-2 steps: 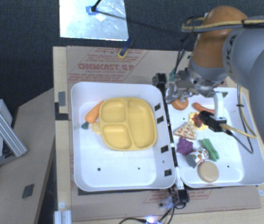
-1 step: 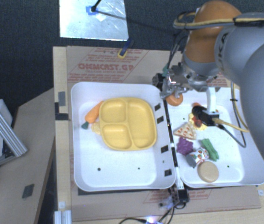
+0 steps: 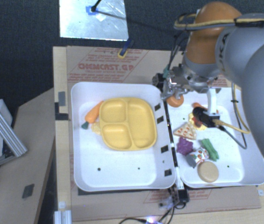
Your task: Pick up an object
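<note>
My gripper (image 3: 171, 88) hangs low over the far left corner of the right bin (image 3: 244, 171), close to the wall between the two bins. A round orange item (image 3: 175, 100) lies directly under it, partly covered, and I cannot tell whether they touch. Further forward in the same bin lie a pizza slice (image 3: 185, 130), a purple piece (image 3: 184, 146), a green piece (image 3: 210, 149), a small silvery item (image 3: 191, 160) and a tan round disc (image 3: 208, 171). A small red bit (image 3: 198, 105) lies just right of the orange item.
The left bin (image 3: 118, 171) holds a yellow divided plate (image 3: 125, 123), with a carrot (image 3: 93, 112) beside its left edge. The grey arm fills the upper right. Bare bin floor lies in front of the plate.
</note>
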Robot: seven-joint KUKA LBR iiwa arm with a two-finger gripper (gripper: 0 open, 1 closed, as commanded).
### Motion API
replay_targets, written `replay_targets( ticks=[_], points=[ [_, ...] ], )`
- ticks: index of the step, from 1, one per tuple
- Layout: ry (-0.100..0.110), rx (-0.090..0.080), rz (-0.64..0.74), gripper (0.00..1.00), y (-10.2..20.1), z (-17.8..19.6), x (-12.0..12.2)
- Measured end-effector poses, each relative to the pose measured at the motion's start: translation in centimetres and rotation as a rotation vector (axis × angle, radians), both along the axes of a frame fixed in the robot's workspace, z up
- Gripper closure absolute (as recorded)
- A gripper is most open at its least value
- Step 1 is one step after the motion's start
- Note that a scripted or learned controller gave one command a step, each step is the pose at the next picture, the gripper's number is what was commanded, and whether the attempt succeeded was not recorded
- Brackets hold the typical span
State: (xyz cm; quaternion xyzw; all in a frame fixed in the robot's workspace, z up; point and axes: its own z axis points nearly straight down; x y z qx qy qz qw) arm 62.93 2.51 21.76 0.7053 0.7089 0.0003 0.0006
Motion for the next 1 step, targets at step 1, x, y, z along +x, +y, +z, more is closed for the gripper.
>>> replay_targets(
  ticks=[1],
  points=[
    [-0.001, 0.001, 0.001, 1.0, 0.38, 1.67, -0.33]
  ],
)
